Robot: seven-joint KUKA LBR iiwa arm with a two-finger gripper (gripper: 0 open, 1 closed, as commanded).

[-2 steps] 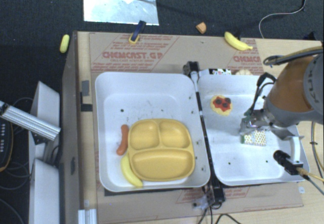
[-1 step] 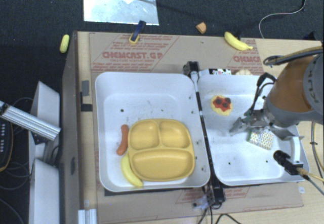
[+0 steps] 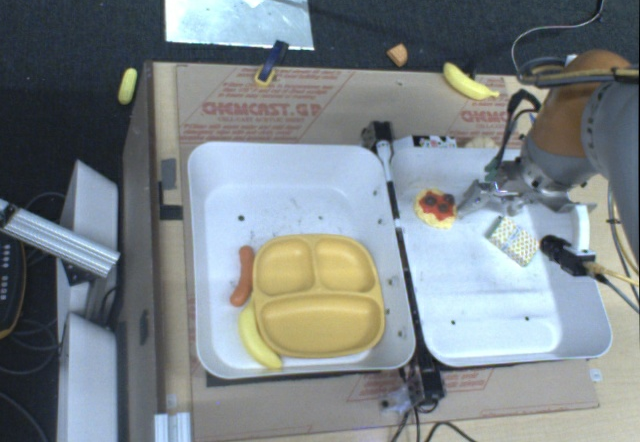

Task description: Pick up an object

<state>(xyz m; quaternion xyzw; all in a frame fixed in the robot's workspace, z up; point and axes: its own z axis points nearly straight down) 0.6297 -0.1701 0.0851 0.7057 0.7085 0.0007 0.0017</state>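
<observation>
The metal two-finger gripper (image 3: 478, 192), fingers spread, hangs beside one small round toy pizza (image 3: 436, 207); one patterned rectangular packet (image 3: 512, 241) lies near, right.

In the left white bin (image 3: 220, 230) sit a yellow divided tray (image 3: 318, 295), an orange sausage (image 3: 243, 276) and a yellow banana (image 3: 258, 342), while the right white bin (image 3: 500, 315) holds a yellow-and-red pizza piece (image 3: 436, 207) and what seems a yellow-speckled white block (image 3: 512, 241).

Fixed overhead slant over both bins (image 3: 300, 155)
</observation>
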